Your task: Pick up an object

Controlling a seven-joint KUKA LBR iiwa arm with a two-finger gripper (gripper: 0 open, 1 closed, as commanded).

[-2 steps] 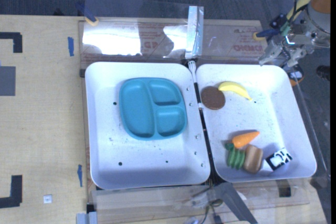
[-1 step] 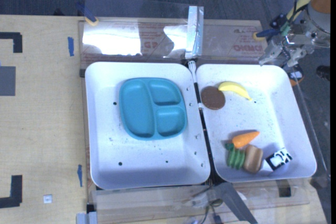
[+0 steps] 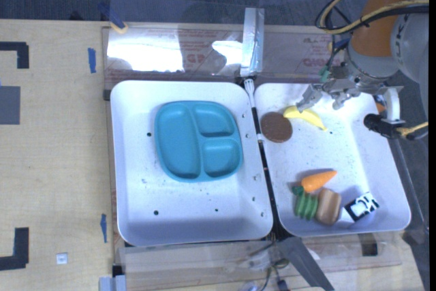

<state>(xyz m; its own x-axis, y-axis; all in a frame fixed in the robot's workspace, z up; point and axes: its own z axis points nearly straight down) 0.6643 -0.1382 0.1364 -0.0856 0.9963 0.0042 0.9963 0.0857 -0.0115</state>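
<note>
The right bin [image 3: 381, 167] holds several small objects. A yellow banana [image 3: 307, 118] lies near its back left, beside a brown round disc [image 3: 276, 127]. An orange carrot [image 3: 319, 180], a green ribbed piece [image 3: 306, 204], a tan bread-like piece [image 3: 329, 206] and a black-and-white cube [image 3: 361, 206] sit near the front. My gripper [image 3: 323, 99] hangs over the back of this bin, just above and right of the banana. It is open, with nothing between its fingers, and its left fingertip [image 3: 308, 99] is close to the banana's upper end.
A blue divided tray [image 3: 199, 140] lies in the left bin [image 3: 129, 174]. A metal divider post [image 3: 251, 44] stands behind the seam between the bins. The arm's orange band [image 3: 381, 17] and looping cables [image 3: 344, 3] occupy the back right.
</note>
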